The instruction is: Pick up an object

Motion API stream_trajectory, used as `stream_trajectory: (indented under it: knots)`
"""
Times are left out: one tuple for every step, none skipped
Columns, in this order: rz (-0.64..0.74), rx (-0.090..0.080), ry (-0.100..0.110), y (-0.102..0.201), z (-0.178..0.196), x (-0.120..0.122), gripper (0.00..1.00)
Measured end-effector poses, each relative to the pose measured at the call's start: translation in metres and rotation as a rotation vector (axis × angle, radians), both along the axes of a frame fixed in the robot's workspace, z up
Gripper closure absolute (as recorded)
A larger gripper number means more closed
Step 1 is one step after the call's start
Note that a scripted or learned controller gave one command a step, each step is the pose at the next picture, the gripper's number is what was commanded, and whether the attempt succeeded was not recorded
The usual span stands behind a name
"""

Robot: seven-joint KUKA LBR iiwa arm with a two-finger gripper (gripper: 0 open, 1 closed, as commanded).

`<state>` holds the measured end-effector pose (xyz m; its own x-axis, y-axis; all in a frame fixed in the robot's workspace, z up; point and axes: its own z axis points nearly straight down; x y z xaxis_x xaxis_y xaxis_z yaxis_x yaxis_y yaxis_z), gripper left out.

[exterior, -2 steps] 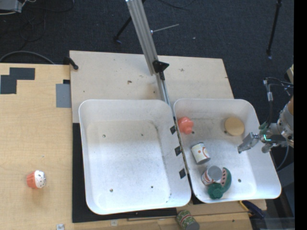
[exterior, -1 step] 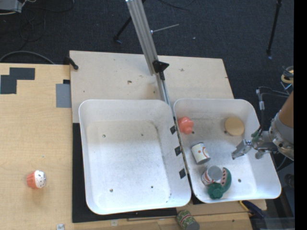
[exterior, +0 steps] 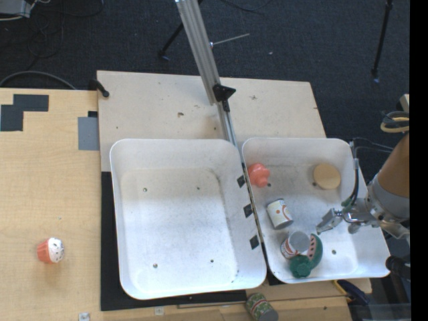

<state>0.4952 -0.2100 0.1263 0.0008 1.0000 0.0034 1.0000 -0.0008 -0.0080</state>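
Objects to choose from all sit in the right bin, so I take the scene from the biggest thing down. The left bin holds nothing I could lift, only dark specks on its white floor. The right bin is where my arm reaches in, and my gripper hangs low over its floor near the right wall, its metal fingers pointing left toward the middle of the bin. Nothing lies between those fingers that I can see, but whether they stand wide or narrow I cannot tell from this slant. Largest of the pickings is the green curved toy at the near edge, touching the small red-and-white can just beside it. Next comes the round tan disc at the far side, well apart from the rest, then the white cup with red marking lying tilted near the centre, then the orange-pink blob against the divider between the bins. Outside both bins, a little orange-and-white figure rests on the wooden table — out of my reach for now. As for progress, I judge the pick not yet done: I am close to the can and the green toy, apart from both, and closing, gripping and lifting remain.
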Motion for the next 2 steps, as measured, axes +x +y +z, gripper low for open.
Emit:
stream_trajectory:
  knots:
    - [0.000,-0.003,-0.007,0.000,-0.035,0.000,0.00]
    - [-0.004,-0.001,-0.006,0.000,-0.024,0.000,1.00]
